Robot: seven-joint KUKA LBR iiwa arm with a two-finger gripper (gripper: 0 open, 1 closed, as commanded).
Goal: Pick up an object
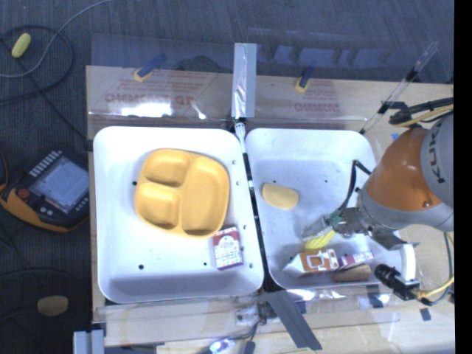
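In the right-hand bin (295, 144), near its front wall, I see my arm (402, 179) reaching in from the right, with its orange band above the wrist. The gripper (341, 223) sits low over a cluster of things at the bin's front, but it is too dark and too crowded there for me to make out how it stands.

Just beside the gripper lies a small yellow banana-shaped item (319, 239), touching or nearly touching it; I cannot tell which. In front of that lies a flat packet with orange and white print (324, 260), and against it a brown oblong piece (352, 273) along the front wall. Well apart from these, toward the middle of the same bin, lies a pale yellow oval object (280, 196), on its own.

In the left bin (110, 220) I see a yellow divided plate (182, 191) with three compartments, lying flat. A small red and white box (227, 248) lies just beside the plate's front corner, near the wall between the bins.
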